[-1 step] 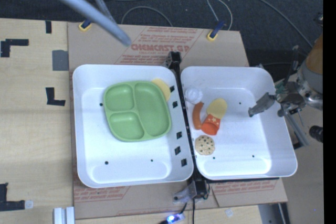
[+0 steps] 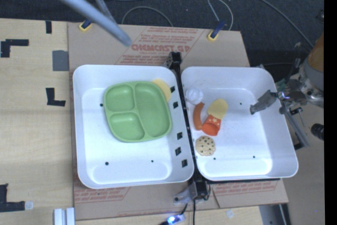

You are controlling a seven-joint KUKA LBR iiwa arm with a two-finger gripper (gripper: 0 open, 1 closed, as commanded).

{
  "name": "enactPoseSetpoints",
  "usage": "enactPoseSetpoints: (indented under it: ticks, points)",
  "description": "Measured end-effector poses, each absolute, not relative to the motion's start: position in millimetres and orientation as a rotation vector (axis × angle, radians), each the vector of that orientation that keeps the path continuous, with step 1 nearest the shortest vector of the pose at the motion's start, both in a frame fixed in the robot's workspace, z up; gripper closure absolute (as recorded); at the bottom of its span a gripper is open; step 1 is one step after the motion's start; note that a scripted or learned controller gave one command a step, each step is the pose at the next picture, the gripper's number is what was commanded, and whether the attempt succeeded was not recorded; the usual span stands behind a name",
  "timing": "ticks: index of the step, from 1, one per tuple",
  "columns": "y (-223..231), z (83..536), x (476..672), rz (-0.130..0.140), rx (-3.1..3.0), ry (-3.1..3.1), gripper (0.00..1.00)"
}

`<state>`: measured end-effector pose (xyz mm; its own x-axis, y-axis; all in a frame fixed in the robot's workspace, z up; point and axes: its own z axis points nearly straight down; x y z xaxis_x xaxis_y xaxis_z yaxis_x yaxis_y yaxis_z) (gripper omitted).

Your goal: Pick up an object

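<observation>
The gripper (image 2: 261, 103), finger state impossible to tell, hangs at the right bin's (image 2: 274, 163) edge, toy fries (image 2: 214, 117) leftward

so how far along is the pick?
Nothing looks picked yet. The gripper sits at the right bin's right side, with nothing visibly in it. The carrot, fries and cookie lie on the bin floor, apart from it. Left: approach, grasp, lift.
</observation>
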<state>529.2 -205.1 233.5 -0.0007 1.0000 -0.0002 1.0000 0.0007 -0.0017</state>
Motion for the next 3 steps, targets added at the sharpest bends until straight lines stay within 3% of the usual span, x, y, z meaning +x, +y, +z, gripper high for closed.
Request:
enactPoseSetpoints:
  ticks: [3]
  points:
    - [-193.9,89.6,522.1,0.005,-2.217,-2.22,0.0]
